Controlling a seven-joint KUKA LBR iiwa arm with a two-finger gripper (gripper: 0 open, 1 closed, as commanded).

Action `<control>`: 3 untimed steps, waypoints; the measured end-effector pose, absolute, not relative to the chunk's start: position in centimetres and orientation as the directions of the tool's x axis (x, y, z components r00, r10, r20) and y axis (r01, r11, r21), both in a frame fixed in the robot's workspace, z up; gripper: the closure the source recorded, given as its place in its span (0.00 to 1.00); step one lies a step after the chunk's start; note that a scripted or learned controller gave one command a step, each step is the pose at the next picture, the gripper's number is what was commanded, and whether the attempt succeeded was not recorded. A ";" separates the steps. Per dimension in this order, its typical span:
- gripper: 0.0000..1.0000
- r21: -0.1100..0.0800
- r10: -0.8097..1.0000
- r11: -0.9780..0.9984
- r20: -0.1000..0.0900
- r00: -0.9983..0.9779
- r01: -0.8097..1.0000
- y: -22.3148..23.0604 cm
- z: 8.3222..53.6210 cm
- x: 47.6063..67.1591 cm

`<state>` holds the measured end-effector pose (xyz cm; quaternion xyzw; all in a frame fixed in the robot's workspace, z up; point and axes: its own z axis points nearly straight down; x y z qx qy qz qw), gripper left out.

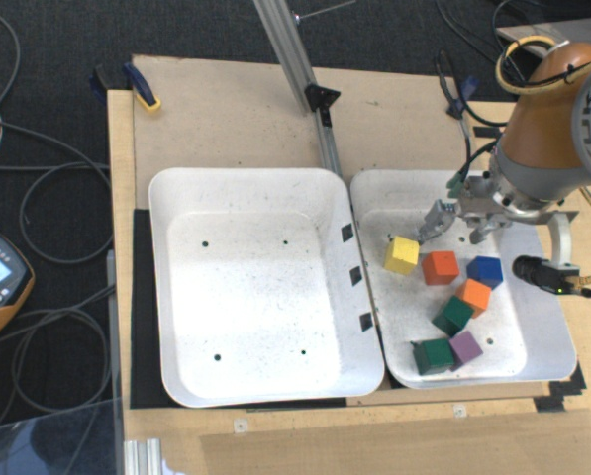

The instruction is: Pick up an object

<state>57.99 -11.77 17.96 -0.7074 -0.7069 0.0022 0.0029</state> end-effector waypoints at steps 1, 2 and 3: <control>0.00 -0.002 1.000 -0.002 0.002 0.002 1.000 -12.1 12.4 57.2; 0.00 0.009 1.000 0.003 0.006 -0.003 1.000 -12.0 10.8 57.8; 1.00 0.021 1.000 0.003 0.001 -0.003 1.000 -12.1 12.3 58.1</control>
